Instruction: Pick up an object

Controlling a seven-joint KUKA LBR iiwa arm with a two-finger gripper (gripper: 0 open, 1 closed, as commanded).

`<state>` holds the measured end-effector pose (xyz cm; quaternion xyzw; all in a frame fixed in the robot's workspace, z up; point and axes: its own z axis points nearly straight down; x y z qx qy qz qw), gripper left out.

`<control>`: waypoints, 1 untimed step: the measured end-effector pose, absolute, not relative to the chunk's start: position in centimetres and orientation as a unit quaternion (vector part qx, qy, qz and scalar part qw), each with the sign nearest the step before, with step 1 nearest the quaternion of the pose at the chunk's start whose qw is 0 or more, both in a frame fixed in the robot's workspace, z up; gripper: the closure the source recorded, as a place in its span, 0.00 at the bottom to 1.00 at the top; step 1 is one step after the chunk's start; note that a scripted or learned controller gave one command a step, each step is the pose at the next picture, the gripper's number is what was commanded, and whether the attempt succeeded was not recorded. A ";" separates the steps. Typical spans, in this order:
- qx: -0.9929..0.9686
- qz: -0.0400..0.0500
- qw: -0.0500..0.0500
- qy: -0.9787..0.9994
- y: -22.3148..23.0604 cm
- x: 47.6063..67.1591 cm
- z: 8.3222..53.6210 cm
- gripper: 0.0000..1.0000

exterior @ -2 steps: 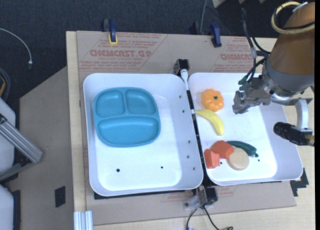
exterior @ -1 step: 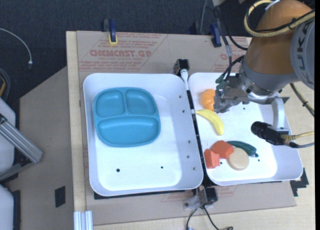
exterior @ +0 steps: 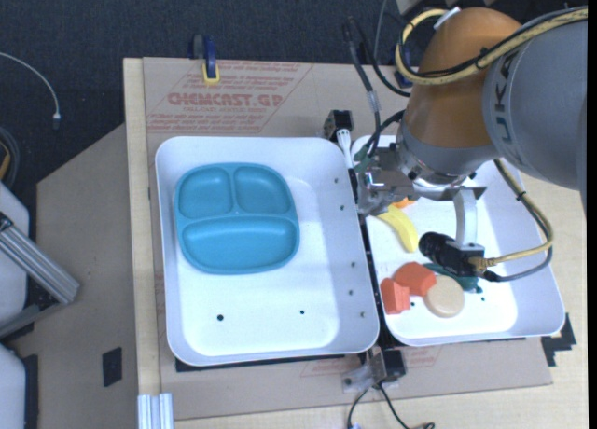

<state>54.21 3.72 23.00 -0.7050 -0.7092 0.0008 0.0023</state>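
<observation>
The grey arm (exterior: 550,91) reaches in from the right and bends down over the right bin (exterior: 522,278), its orange band (exterior: 462,73) bulking above the wrist; the end effector (exterior: 381,186) sits low at that bin's upper left corner, close to the wall it shares with the left bin (exterior: 270,311); the wrist covers most of it from above, so whether it is apart, together or clamped on anything cannot be told. The things to pick all lie in the right bin; a yellow banana-shaped piece (exterior: 401,228) lies at a slant just below the end effector, its upper end running under the robot's hardware, with a small orange scrap (exterior: 403,202) beside that end; lower down a red-orange block (exterior: 406,285) rests near the bin's left wall, and a beige round disc (exterior: 446,300) lies touching or just beside its right side; a sliver of green (exterior: 469,278) peeks out above the disc, too hidden to name. The wrist and its cables crowd the upper half of this bin and hide what lies beneath. The left bin holds a blue divided plate (exterior: 238,217) in its upper part, well apart from the end effector. Both bins rest on the brown desk (exterior: 233,96), which bears red lettering; a blue clip (exterior: 210,56) grips its far edge.
</observation>
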 end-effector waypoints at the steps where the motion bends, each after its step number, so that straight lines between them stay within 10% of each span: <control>1: -0.705 -0.001 0.000 -0.709 8.2 54.8 23.2 1.00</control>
